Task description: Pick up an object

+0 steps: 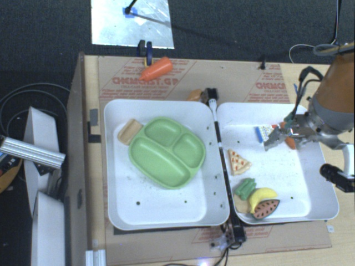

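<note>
The tool was seen low in the right bin, over a small blue-and-white packet and beside an orange piece. The approach was judged under way; a descent and closing were still required. Whether it was apart or together could not be told. The packet's long axis could not be made out.

Reaching in from the right over the right bin, orange band uppermost, grey wrist tilted downward and leftward, gripper low above the bin's upper half, near its floor.
</note>
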Tool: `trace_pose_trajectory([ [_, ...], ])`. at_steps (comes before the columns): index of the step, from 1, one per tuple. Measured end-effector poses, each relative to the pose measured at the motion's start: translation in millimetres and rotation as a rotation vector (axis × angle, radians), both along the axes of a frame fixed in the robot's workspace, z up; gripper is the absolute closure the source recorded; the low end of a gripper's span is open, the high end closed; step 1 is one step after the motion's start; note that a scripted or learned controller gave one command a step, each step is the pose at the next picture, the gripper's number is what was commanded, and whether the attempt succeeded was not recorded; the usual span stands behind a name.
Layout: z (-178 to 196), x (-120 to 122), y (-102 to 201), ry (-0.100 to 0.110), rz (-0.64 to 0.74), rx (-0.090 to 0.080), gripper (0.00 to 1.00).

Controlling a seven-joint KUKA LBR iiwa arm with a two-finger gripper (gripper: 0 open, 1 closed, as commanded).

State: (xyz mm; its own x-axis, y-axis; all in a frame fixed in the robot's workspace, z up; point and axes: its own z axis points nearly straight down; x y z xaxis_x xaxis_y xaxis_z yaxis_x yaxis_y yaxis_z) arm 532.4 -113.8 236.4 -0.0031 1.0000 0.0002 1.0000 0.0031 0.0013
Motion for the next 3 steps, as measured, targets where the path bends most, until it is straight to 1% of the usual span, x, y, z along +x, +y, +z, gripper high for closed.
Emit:
trace_pose_trajectory([
  [1, -2.0, 45.7, -47.4, -0.004, -0.003, -0.003, 0.0],
  [2, -133.2, 61.4, -75.2, 0.008, -0.003, 0.0, 0.0],
  [3, -145.4, 100.8, -92.4, -0.008, 0.004, 0.0, 0.0],
])
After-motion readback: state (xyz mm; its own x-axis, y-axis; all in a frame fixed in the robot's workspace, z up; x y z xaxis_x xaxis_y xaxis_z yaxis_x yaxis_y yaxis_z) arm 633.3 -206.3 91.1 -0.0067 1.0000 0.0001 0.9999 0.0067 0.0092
